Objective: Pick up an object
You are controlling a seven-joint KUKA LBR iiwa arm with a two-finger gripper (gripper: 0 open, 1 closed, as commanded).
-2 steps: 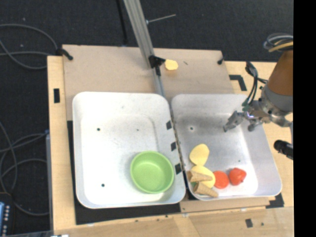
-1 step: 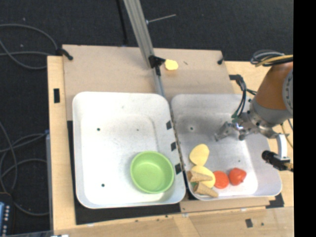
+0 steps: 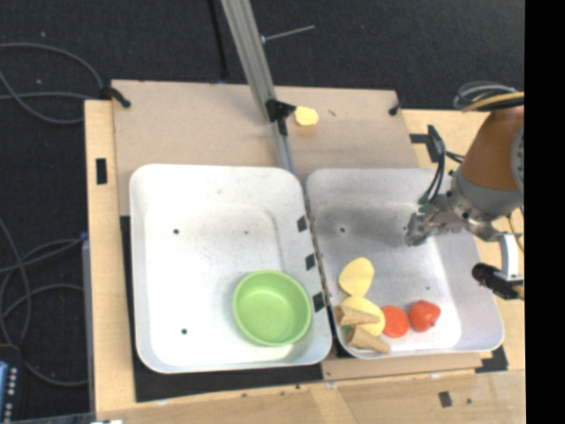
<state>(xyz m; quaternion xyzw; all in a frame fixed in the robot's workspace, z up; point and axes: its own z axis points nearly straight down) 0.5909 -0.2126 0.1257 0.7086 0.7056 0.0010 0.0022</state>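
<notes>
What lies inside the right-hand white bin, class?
Inside the right bin: a pale yellow piece, tan and yellow pieces piled in its near corner, two red objects. Whatever lies under that pile is covered.

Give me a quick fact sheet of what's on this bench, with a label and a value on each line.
Left bin: holds a green bowl near its front right corner
Right bin: holds a pale yellow piece, tan and yellow pieces and two red pieces, clustered at its front
Outside the bins: a small yellow object on the board behind them
Arm: reaches in from the right, claw over the right bin's back right part
Claw and objects: apart from the pile
</notes>
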